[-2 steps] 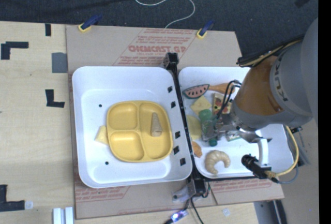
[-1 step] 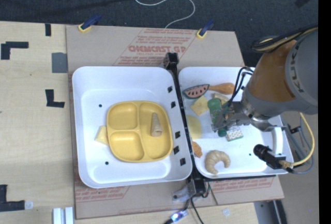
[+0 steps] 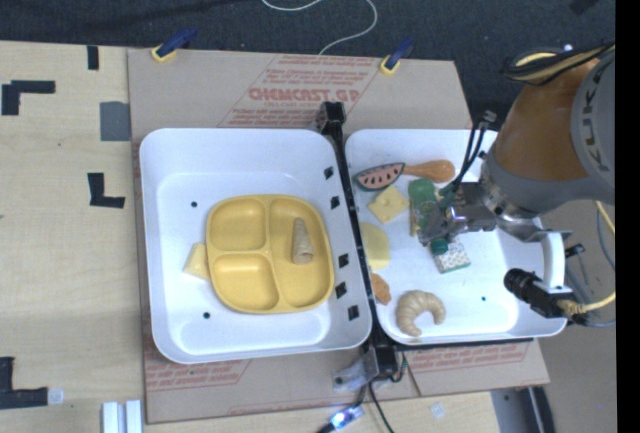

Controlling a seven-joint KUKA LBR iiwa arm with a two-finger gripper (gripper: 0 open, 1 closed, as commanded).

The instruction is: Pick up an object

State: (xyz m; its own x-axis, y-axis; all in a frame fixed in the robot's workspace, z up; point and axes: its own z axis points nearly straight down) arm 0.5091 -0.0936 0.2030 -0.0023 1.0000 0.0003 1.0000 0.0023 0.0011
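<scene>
The big grey arm with the orange band [image 3: 545,136] is what sits closest to the lens, reached in from the right so its wrist can be parked over the right-hand shallow white plastic bin [image 3: 500,321], which is where most of the loose stuff has been dumped for picking. The left-hand white bin [image 3: 165,221] is mostly taken up by a yellow compartmented plastic tray [image 3: 245,266], with a small tan bread-like piece [image 3: 301,241] laid in its upper right section and a pale yellow wedge [image 3: 194,261] tucked beside the tray's left edge. In the right bin, a beige toy croissant [image 3: 420,309] can be seen near the front, a red-and-green watermelon slice [image 3: 380,175] and a tan spoon-shaped piece [image 3: 430,169] at the back, plus yellow cheese-like blocks [image 3: 388,205] along the divider. The two-finger gripper [image 3: 437,229] is dropped onto a cluster: a green blocky toy [image 3: 422,195] just behind it and a small green-and-white speckled card-like block [image 3: 452,256] just in front, probably the target. Whether the jaws are spread or closed can't be told; nothing is clearly seen between them.
</scene>
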